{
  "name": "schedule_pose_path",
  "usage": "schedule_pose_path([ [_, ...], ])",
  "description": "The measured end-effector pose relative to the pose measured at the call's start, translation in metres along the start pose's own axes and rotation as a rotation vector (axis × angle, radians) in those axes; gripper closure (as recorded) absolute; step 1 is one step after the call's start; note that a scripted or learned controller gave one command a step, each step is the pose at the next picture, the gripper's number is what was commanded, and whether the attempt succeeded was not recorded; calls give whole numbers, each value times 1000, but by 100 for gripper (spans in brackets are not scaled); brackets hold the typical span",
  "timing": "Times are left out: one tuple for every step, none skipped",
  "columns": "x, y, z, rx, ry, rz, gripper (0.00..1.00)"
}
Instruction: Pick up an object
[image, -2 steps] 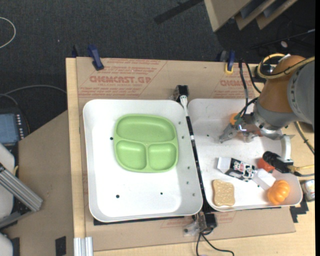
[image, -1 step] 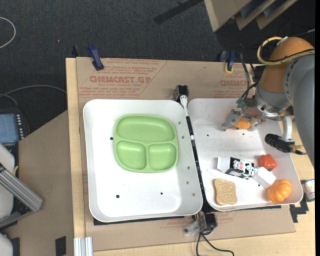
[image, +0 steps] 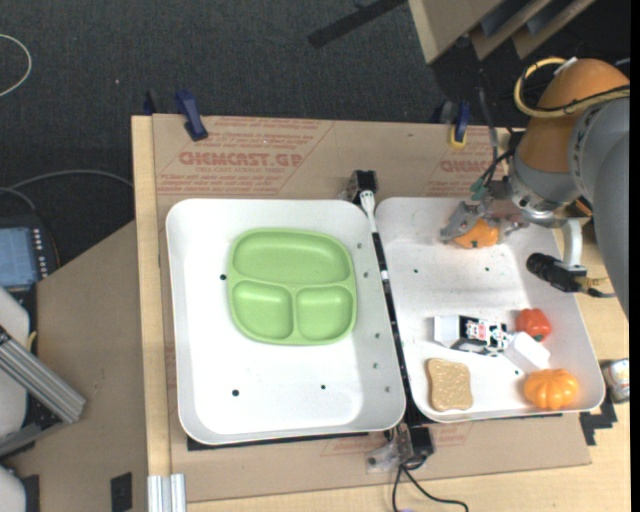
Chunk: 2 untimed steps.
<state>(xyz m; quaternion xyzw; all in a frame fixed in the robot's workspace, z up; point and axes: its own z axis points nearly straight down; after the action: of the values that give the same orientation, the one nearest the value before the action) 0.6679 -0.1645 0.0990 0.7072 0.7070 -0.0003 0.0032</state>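
Robot gripper (image: 470, 226) at the far end of the right bin (image: 420, 300).
Its fingers pinch a small orange object (image: 482, 236) just above the bin floor; a green divided plate (image: 292, 285) sits in the left bin (image: 200, 330).

In the left shallow white bin (image: 200, 380), the light green three-compartment plastic plate (image: 293, 285) fills the centre toward twelve o'clock; bare floor rings it, widest toward six.

In the right shallow white bin (image: 420, 262), things crowd from four to six o'clock:
- a toast-shaped tan slice (image: 450, 384)
- a small orange pumpkin (image: 551, 389)
- a red round piece (image: 533, 323)
- a black-and-white printed packet (image: 468, 332)

The centre lies bare.
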Motion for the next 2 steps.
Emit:
schedule_pose_path([
  [60,-41,13,5,6,-4,100],
  [70,1,9,0,-1,-2,100],
])
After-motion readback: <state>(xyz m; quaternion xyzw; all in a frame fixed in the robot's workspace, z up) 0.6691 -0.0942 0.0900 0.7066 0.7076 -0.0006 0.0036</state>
